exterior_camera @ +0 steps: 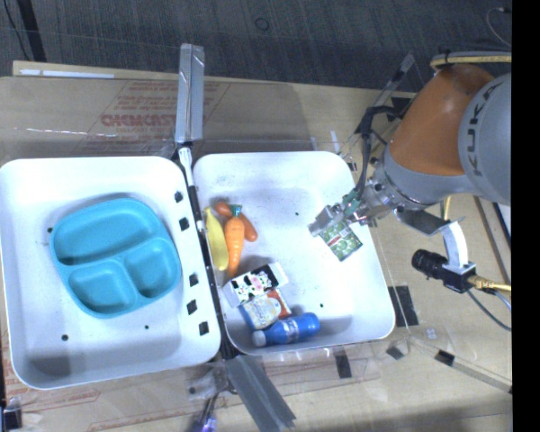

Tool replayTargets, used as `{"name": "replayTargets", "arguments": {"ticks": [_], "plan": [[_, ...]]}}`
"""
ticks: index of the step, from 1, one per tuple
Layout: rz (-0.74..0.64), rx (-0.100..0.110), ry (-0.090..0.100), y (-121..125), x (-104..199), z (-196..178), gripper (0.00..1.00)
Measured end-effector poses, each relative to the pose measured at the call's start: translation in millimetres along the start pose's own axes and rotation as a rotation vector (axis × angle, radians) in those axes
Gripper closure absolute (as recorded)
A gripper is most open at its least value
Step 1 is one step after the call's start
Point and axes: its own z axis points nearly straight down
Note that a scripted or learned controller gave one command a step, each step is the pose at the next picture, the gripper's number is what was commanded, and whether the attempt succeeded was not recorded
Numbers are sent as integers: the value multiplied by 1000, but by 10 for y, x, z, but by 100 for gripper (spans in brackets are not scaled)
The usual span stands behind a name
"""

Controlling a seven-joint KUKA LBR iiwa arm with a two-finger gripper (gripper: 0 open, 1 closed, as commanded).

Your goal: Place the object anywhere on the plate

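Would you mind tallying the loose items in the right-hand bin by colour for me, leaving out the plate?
Orange: 2, the carrot and a smaller orange piece above it
Yellow: 1, the banana
Blue: 1, the bottle
Black and white: 1, the patterned card
Pale, colour unclear: 1, the small packet
Total: 6

A wooden bench bears two white bins side by side.

Two white bins sit on the worktop. One blue plate lies in the bin left of the divider. Right of the divider: one carrot, one banana, one blue bottle, one patterned box.
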Motion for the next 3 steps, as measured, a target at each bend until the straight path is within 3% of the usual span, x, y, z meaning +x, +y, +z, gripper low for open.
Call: {"name": "replayTargets", "arguments": {"ticks": [1,2,3], "plan": [[52,2,1,-251,808,-384,100],[-56,1,0,54,1776,-483,100],[-303,6,2,537,2270,-65,100]]}}
